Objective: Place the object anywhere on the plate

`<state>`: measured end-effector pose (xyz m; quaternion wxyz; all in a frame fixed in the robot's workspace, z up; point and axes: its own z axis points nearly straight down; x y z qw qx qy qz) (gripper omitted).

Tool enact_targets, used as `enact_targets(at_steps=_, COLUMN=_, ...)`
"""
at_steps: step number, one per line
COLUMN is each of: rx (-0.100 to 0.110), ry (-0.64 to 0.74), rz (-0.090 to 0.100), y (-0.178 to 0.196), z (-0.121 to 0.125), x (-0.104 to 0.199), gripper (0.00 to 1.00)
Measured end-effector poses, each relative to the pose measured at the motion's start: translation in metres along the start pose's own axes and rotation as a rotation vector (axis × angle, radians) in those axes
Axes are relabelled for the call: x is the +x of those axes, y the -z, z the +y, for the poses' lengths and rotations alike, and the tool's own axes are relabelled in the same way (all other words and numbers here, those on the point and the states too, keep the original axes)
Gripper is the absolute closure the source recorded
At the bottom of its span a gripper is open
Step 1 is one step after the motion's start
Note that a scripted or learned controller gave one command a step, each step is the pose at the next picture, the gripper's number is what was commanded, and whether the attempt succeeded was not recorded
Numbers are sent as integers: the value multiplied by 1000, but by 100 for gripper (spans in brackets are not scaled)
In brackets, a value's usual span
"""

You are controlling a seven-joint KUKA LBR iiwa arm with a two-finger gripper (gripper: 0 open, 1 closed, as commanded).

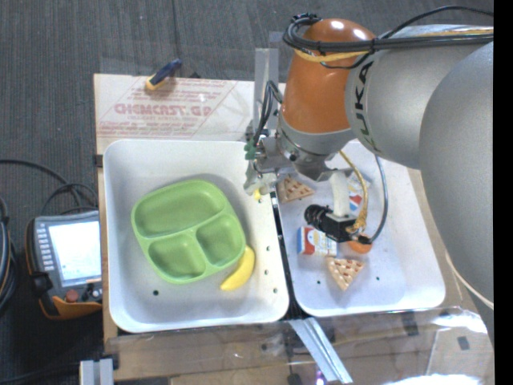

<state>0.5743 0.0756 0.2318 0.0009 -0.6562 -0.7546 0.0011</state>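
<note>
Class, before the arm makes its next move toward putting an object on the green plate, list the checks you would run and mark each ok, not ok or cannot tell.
1. Green plate sits flat in the left bin, compartments bare: ok.
2. Banana lies beside the plate's lower right edge, in the bin, not on the plate: not ok.
3. Gripper is over the divide between the bins, near the waffle piece: ok.
4. Object held between the fingers: cannot tell.
5. Items in the right bin, such as the carton and second waffle piece, lie apart enough to pick: ok.
</note>
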Motion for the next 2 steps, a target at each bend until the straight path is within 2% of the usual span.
enact_targets(at_steps=1, rx=0, ry=206, rz=0, y=-13, z=11, x=55, gripper=100)
enact_targets(at_steps=2, rx=0, ry=206, rz=1, y=-13, z=11, x=56, gripper=0)
